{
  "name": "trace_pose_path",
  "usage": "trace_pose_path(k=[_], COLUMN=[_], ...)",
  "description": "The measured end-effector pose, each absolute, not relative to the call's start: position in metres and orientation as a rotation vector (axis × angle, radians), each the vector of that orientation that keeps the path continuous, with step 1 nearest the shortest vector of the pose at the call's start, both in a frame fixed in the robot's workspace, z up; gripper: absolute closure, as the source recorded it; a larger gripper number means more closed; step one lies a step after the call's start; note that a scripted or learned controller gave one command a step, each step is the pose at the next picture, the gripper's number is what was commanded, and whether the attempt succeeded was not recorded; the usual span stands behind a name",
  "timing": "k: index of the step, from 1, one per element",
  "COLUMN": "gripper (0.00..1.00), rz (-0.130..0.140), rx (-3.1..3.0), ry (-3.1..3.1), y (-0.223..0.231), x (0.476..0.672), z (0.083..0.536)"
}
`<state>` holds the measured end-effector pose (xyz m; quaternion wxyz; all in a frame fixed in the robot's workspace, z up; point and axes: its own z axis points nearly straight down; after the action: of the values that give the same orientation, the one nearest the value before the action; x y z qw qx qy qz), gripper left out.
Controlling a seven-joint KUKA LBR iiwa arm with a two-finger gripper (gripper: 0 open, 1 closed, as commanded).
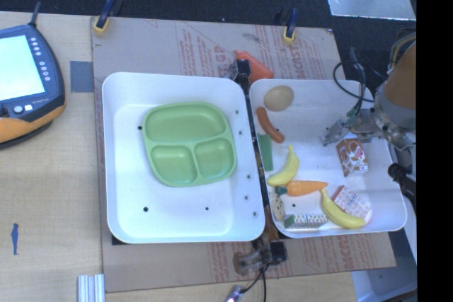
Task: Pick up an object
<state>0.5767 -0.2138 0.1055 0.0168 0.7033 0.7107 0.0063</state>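
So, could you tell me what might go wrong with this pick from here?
The gripper hovers near the red packet, a flat thing that may slip from the fingers. The bananas, carrot and other items crowd the right bin, so a descent could nudge neighbours or clip the bin's wall.

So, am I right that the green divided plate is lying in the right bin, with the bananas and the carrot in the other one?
Not quite: the camera view shows the green divided plate lying in the left bin. The bananas and the carrot are in the other one, the right bin, as you said.
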Motion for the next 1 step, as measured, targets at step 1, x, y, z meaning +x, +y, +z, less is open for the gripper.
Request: trace_pose_path(k=[1], gripper=[0.0], rz=[0.02], rx=[2.184], ry=[2.208], y=[-0.2139], x=[0.5669], z=[0.1054])
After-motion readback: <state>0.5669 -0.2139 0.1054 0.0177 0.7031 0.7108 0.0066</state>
